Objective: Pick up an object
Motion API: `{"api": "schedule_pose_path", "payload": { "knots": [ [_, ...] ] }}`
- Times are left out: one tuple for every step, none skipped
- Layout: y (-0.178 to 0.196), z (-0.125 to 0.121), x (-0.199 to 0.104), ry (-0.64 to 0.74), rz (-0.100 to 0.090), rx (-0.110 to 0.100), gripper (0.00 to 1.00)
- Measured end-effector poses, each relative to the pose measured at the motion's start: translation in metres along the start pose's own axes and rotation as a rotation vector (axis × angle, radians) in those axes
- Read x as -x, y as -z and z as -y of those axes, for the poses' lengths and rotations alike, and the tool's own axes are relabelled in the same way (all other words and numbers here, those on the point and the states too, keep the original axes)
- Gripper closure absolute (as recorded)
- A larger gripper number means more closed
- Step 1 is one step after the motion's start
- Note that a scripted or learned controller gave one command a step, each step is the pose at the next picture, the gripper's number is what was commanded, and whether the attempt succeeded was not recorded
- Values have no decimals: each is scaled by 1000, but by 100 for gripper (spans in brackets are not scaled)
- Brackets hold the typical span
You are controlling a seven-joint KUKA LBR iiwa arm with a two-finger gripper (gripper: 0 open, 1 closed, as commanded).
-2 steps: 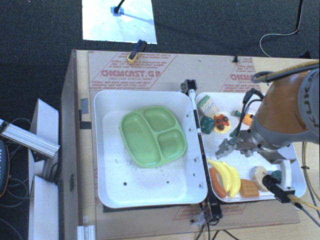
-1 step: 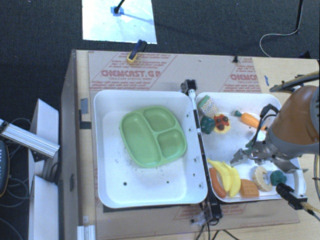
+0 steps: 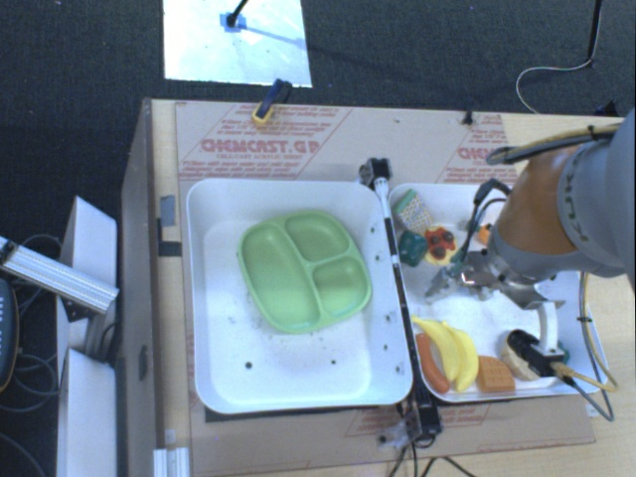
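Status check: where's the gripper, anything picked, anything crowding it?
Gripper low in right bin, nothing visibly held. Banana just below it, red-yellow toy just above. Green plate alone in left bin.

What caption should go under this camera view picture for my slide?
Robot arm's gripper hovers over toy food in the right bin, near a banana; a green divided plate sits in the left bin.
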State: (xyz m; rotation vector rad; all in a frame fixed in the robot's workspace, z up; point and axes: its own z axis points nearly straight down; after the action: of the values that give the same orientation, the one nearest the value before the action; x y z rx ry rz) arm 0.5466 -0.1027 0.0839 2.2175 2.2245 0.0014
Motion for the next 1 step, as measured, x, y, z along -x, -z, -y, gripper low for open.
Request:
{"api": "schedule_pose_path", "payload": {
  "knots": [
    [1,-63,-16,1,0,2,0]
  ]
}}
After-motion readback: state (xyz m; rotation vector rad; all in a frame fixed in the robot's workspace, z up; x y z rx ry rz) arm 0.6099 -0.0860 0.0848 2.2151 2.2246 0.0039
